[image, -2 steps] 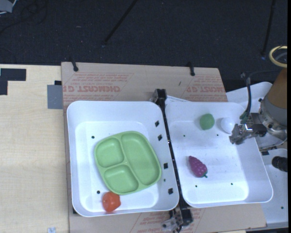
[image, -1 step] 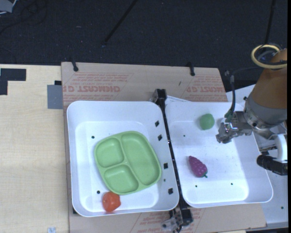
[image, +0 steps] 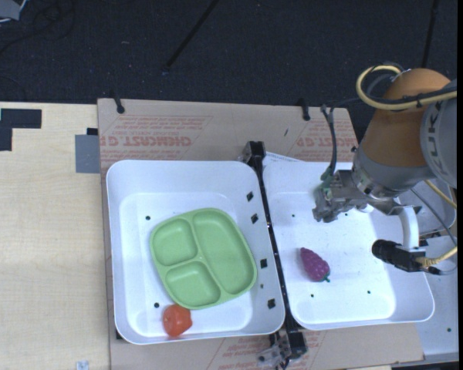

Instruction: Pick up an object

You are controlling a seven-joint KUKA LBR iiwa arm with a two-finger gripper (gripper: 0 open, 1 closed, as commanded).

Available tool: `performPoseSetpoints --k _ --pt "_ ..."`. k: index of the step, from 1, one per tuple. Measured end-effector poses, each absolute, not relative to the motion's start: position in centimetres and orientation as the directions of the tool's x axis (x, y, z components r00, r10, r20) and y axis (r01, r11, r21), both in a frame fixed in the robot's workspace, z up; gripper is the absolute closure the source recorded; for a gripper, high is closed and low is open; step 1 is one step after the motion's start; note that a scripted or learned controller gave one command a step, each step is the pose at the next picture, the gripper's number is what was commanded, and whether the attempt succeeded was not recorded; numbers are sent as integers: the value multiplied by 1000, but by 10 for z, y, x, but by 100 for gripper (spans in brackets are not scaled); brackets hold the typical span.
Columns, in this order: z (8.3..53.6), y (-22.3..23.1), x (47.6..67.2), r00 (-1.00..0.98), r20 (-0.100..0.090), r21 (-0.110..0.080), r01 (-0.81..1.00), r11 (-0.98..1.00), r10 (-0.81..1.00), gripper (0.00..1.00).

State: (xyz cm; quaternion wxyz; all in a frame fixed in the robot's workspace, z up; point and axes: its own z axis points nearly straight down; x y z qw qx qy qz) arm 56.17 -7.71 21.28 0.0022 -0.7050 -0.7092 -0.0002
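Observation:
A small purple fruit-shaped object lies on the floor of the right bin, near its middle. My gripper hangs over the back part of that bin, up and to the right of the purple object and apart from it. Nothing shows between the fingers. In the left bin a green three-compartment plate lies flat, and a small orange-red object rests by the front wall just below the plate.
A black divider rail runs between the two bins. The grey arm with its orange band and cables fills the right side above the right bin. A black cylindrical part juts over the right bin's right side.

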Motion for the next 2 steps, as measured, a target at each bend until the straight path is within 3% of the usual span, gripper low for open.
performPoseSetpoints --k 2 --pt "230 31 587 -5 2 -2 1000 5 1000 100"
